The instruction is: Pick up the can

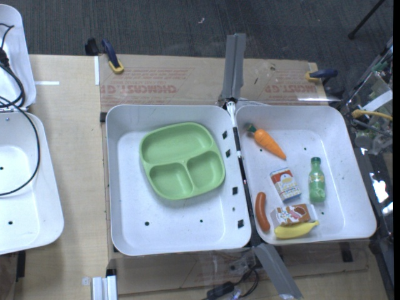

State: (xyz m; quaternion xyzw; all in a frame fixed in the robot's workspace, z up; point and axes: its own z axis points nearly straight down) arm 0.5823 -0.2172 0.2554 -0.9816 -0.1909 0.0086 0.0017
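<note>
Waiting on pickup, nothing lifted.
Resting in right bin: carrot, bottle, banana; cannot tell can or end effector state.

I see two glossy white plastic bins, a matt green plastic plate, a pale wooden bench, a shiny green bottle, printed cardboard.

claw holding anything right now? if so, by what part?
Cannot be told from this frame. Everything in the right bin lies loose on its floor: carrot, green bottle, the two cartons, sausage, banana.
</note>
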